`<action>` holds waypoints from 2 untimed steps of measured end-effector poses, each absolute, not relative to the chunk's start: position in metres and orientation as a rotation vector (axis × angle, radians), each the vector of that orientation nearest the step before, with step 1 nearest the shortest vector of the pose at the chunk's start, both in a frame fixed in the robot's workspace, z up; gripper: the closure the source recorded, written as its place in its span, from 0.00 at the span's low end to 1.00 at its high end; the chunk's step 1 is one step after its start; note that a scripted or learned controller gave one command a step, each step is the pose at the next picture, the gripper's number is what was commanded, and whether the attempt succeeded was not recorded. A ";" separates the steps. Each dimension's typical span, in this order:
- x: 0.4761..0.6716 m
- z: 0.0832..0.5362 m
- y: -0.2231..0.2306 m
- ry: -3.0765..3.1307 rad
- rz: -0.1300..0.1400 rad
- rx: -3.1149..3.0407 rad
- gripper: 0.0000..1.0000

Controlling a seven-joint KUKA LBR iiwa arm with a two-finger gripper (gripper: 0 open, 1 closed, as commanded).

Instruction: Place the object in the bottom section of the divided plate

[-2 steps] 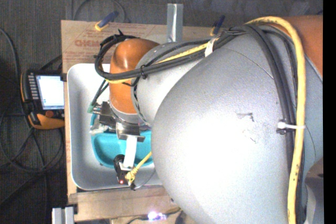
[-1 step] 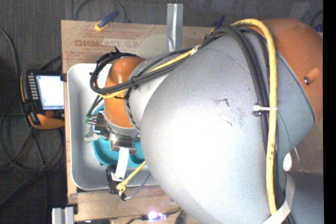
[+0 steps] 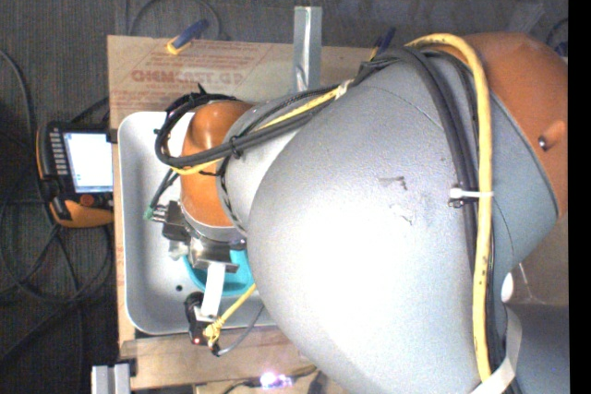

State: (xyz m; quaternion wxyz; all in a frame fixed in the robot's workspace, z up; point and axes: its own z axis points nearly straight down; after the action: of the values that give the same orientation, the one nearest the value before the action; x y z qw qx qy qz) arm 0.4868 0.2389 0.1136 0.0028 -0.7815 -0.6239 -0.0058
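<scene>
The teal plate (image 3: 238,276) lies directly under the gripper (image 3: 211,256) in the white bin (image 3: 138,198), peeking out on either side of the wrist; whether the gripper is open, closed or clamped on anything cannot be told. The bin's left wall stands near the gripper with bare floor between, more toward the view's upper-left corner, while the grey arm (image 3: 388,198) covers the right. The plate is bright teal with a rounded edge, its sections hidden.
</scene>
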 end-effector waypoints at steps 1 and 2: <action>0.489 0.175 0.226 -1.795 -0.042 -2.556 1.00; 0.486 0.156 0.219 -1.806 -0.051 -2.536 1.00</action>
State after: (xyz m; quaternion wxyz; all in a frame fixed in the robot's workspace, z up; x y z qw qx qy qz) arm 0.4864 0.2189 0.1561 0.0139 -0.8143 -0.5801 -0.0162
